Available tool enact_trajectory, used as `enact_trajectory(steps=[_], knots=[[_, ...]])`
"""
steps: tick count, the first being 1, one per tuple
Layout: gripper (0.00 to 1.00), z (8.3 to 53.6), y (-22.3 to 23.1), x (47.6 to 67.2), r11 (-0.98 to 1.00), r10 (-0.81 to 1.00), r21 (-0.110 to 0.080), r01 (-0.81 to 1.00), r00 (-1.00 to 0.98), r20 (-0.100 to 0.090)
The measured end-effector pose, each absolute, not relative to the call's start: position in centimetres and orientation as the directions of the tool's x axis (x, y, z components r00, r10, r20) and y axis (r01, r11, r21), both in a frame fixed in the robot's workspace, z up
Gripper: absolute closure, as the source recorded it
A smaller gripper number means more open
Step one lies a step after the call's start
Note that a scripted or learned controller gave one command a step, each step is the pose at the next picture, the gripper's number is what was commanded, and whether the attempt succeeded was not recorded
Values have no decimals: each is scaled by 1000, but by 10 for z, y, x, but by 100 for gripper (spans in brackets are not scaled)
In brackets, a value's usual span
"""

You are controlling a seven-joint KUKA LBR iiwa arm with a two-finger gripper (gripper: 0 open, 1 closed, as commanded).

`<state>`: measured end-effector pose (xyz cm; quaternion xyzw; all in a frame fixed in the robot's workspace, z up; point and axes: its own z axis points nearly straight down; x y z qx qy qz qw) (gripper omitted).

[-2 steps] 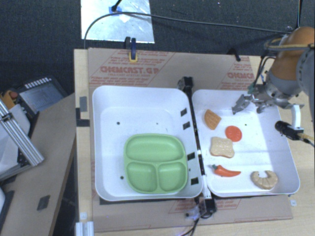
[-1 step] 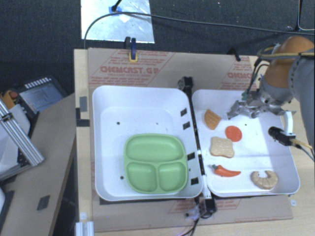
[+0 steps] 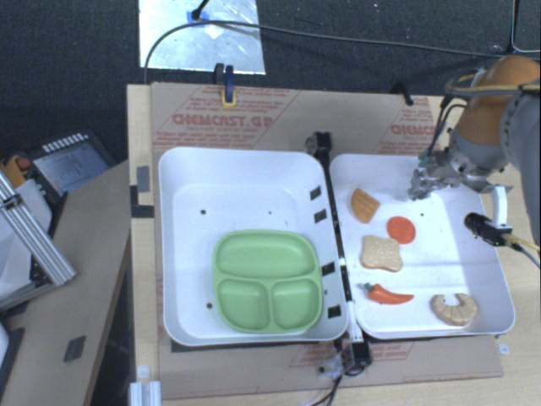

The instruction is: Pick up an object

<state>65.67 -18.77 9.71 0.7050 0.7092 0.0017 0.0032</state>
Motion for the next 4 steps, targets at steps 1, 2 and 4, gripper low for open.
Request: enact_trajectory(steps=[1, 2, 4], knots=[[100, 145, -181, 653, 4, 1000, 4, 1000, -4, -1], [100, 190, -186, 653, 2, 1000, 6, 1000, -2, -2], [100, 237, -137, 646, 8, 1000, 1, 1000, -8, 0]])
